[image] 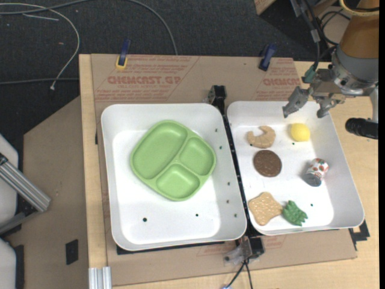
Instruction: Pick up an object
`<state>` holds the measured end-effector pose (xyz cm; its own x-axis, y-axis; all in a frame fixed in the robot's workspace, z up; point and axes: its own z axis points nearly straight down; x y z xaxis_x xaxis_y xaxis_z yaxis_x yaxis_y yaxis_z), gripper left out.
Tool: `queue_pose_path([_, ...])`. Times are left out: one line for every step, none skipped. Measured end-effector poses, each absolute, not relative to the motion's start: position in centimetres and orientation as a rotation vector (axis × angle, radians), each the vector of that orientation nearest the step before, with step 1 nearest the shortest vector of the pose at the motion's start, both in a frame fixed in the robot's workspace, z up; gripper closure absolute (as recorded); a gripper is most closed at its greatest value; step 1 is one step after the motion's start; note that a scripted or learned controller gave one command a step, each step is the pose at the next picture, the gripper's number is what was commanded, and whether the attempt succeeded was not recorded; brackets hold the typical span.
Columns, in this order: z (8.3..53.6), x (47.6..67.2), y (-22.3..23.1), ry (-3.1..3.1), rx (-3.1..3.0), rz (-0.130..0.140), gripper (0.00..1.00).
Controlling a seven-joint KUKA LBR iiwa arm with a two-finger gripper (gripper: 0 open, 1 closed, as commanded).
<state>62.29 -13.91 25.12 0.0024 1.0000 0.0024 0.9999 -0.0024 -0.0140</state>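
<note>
We are seeing the gripper (310, 103) hovering with its jaws spread and nothing between them, over the right bin's (344, 179) far edge. The yellow ball (300, 132) is sitting just below it; we are expecting that a slightly off-centre descent could make the round ball roll away toward the curved biscuit (261, 137).

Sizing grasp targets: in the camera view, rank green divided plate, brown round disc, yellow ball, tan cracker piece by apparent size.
1. green divided plate, by far the largest.
2. tan cracker piece and brown round disc: look alike, not ranked.
3. yellow ball, smallest.
</note>
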Motion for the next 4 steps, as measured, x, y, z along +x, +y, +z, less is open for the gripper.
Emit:
queue_pose_path([25.9, 62.5, -13.9, -2.221, -2.220, 0.000, 0.00])
queue_pose_path([19.6, 62.4, -13.9, -2.218, -2.218, 0.004, 0.00])
queue_pose_path([14.8, 63.3, -13.5, -2.220, -2.216, 0.004, 0.00])
queue_pose_path([9.3, 63.1, -13.2, -2.220, -2.222, -0.004, 0.00])
